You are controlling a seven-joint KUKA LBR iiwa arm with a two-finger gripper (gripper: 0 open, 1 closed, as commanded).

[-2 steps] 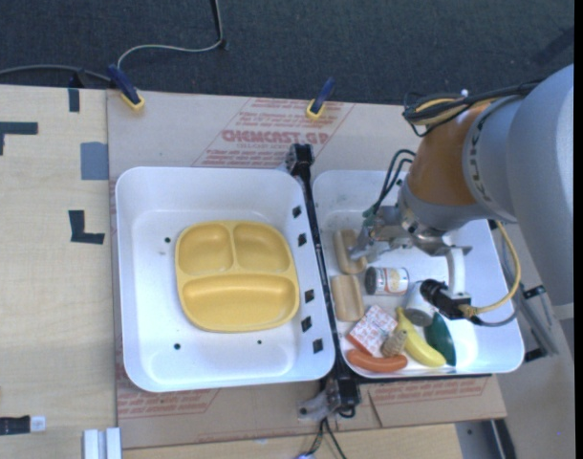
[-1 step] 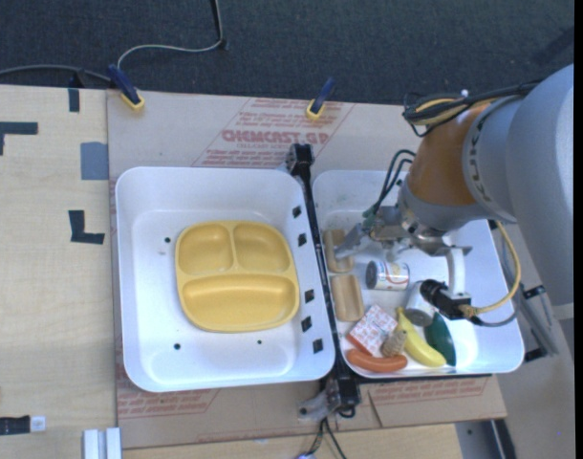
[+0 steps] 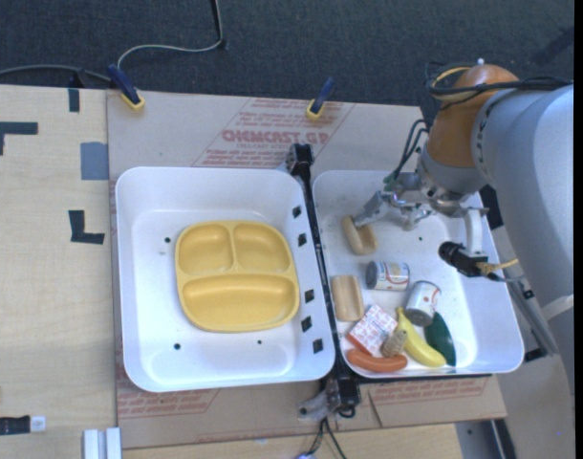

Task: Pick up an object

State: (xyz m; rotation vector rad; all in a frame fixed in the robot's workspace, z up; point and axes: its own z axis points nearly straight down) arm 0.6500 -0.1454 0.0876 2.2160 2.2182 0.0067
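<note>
On my left I see the left white bin (image 3: pixel 139 256), and in its middle lies a yellow plastic plate with three compartments (image 3: pixel 238 275), flat on the floor of the bin. A black divider strip (image 3: pixel 309 256) runs between the two bins.

Moving across into the right white bin (image 3: pixel 483 342), I find the objects gathered along its left and near side. A tan bread-roll-shaped piece (image 3: pixel 358 235) lies tilted near the far left, just beside the tip of the gripper (image 3: pixel 379 207). Below it sits a flat tan rectangular block (image 3: pixel 346 297). Beside that lies a small tin can with a pale label (image 3: pixel 388 275), on its side. Nearer the front I see a red and white packet (image 3: pixel 372 331), an orange-red sausage-shaped toy (image 3: pixel 377 360), a yellow plastic banana (image 3: pixel 421 342), a second small silver can (image 3: pixel 422 302) and a dark green object (image 3: pixel 441 338) touching the banana.

The gripper hangs over the far part of the right bin, reaching in from the right on the grey arm with its orange band (image 3: pixel 464 122). Nothing sits between its fingers that I can make out, and I cannot tell whether they are spread or pressed together.
</note>
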